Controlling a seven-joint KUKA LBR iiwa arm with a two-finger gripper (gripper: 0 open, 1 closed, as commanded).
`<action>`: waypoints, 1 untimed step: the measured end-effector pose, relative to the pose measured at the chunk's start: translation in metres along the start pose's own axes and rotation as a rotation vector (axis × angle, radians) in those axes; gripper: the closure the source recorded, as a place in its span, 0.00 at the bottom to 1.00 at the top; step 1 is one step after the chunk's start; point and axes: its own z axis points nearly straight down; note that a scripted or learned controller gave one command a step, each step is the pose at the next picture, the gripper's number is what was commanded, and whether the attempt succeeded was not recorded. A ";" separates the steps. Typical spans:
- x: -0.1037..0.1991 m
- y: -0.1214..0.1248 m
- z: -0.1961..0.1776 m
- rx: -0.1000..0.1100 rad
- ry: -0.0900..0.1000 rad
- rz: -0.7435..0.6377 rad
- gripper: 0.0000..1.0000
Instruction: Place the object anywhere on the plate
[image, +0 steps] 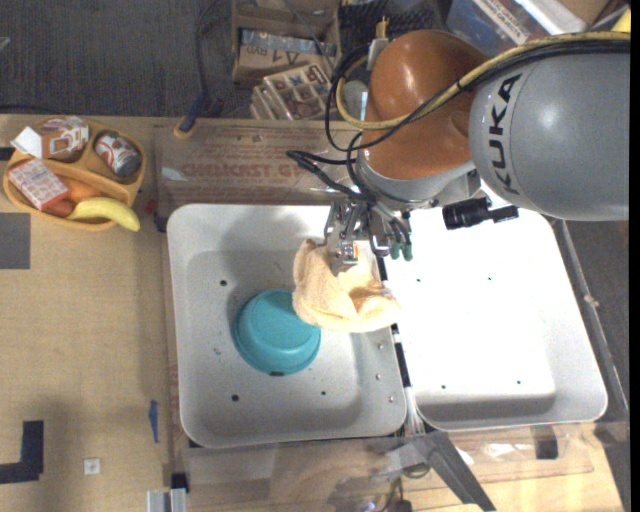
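1. Gripper (345, 250) hangs over the left bin (200, 240), near that bin's right side, under the grey arm (560, 120) with its orange band (420, 100)
2. Fingers look nearly closed, pinching the top edge of a pale yellow cloth (338, 290); exact gap cannot be told
3. Cloth is bunched and drapes below the gripper; long axis runs roughly from upper left to lower right, with the lower end toward the divide between the bins
4. Teal plate (275, 335) lies in the left bin; cloth's lower left edge overlaps the plate's upper right rim in this view
5. Right bin (500, 330) sits beside it
6. Yellow tray (70, 180) of toy food, with a banana (105, 211), rests on the bench at far left
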 end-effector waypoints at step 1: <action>0.000 0.000 0.000 0.000 -0.001 0.000 0.00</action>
